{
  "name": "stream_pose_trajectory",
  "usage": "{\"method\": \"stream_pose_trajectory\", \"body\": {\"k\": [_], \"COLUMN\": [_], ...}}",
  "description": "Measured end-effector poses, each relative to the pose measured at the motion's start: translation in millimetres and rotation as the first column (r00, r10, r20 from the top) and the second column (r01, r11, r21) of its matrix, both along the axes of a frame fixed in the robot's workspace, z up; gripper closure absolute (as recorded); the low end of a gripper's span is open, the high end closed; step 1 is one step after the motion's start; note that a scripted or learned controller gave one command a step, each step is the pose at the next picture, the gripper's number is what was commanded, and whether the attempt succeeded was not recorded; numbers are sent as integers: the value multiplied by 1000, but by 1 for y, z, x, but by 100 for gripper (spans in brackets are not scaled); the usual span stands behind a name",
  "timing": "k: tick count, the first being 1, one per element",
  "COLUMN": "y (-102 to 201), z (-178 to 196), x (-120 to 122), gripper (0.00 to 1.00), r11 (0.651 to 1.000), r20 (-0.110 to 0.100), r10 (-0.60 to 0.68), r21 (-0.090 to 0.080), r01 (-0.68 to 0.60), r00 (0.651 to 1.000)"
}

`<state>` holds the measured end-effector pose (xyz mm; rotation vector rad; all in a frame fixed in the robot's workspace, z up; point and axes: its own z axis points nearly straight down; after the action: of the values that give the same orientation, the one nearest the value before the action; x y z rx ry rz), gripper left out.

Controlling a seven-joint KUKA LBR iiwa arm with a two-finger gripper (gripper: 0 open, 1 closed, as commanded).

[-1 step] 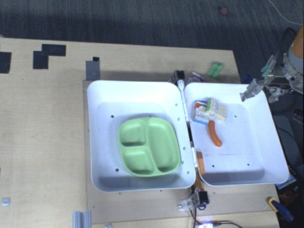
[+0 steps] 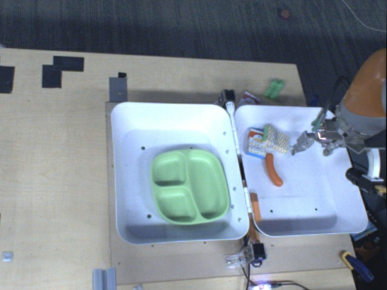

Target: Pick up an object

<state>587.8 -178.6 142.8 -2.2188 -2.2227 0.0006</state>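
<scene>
In the right bin (image 2: 302,216) lie an orange sausage-shaped toy (image 2: 274,170) and, just above it, a small pile of colourful packets (image 2: 265,141). My gripper (image 2: 311,141) hangs over the right bin's upper right part, to the right of the packets and apart from them. Nothing shows between its fingers. The orange-banded wrist (image 2: 369,95) reaches in from the right edge.
The left bin (image 2: 130,162) holds a green three-compartment plate (image 2: 189,185). A small orange piece (image 2: 255,208) lies by the divider between the bins. A green object (image 2: 275,88) sits on the bench behind the right bin. Dark markers lie on the bench at far left.
</scene>
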Motion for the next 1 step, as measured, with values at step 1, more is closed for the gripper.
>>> {"method": "stream_pose_trajectory", "body": {"k": [1], "y": [31], "z": [-57], "x": [-9], "gripper": [0], "r11": [1000], "r20": [7], "r10": [2], "r21": [-1], "r01": [-2], "r00": [1000]}}
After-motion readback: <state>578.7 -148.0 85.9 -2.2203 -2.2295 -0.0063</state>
